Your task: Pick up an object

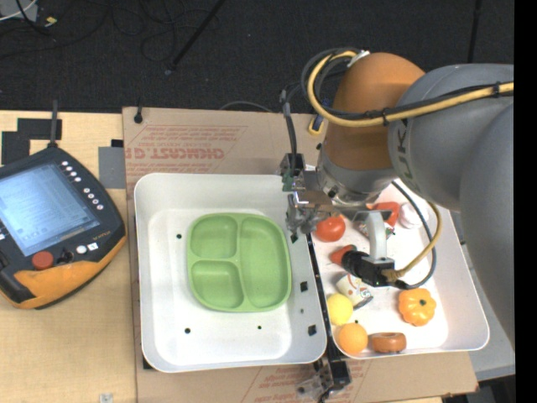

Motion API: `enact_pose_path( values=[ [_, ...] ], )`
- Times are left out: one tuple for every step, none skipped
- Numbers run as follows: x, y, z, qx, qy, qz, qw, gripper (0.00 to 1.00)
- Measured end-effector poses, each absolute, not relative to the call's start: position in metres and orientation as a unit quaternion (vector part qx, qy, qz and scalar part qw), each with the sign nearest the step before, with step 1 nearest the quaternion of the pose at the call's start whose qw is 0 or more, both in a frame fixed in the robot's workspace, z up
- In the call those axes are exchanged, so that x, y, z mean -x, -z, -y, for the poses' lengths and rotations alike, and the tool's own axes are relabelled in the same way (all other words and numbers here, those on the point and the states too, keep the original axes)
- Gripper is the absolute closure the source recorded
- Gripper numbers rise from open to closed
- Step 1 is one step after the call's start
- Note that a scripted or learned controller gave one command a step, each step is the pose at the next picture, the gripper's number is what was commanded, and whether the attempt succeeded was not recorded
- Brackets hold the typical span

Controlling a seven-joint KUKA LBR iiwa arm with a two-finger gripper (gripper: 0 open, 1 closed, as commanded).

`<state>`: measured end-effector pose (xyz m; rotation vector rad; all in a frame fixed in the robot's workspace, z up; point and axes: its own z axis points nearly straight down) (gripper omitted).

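My gripper (300, 213) hangs over the inner wall between the two bins, at the left edge of the right bin (470, 309). A red tomato (331, 227) lies just to its right, close to it. Further toy foods lie in the right bin: a small red piece (342, 254), a yellow lemon (339, 309), an orange (352, 338), a brown flat piece (387, 342), an orange bell pepper (417, 306) and a red-and-white piece (391, 212). The bulky grey and orange wrist (369, 116) hides the back of that bin.
The left bin (159, 225) holds a green divided plate (239, 261). A teach pendant (50, 221) with a screen lies on the bench to the left. A black cable part (367, 268) hangs from the arm over the right bin's middle.
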<state>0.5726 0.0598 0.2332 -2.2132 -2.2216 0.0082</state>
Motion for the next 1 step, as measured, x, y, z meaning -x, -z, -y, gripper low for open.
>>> enact_pose_path(
  values=[
    [-0.5699, -0.2317, -0.0549, 0.706, -0.0042, 0.708, 0.003, 1.0]
  ],
)
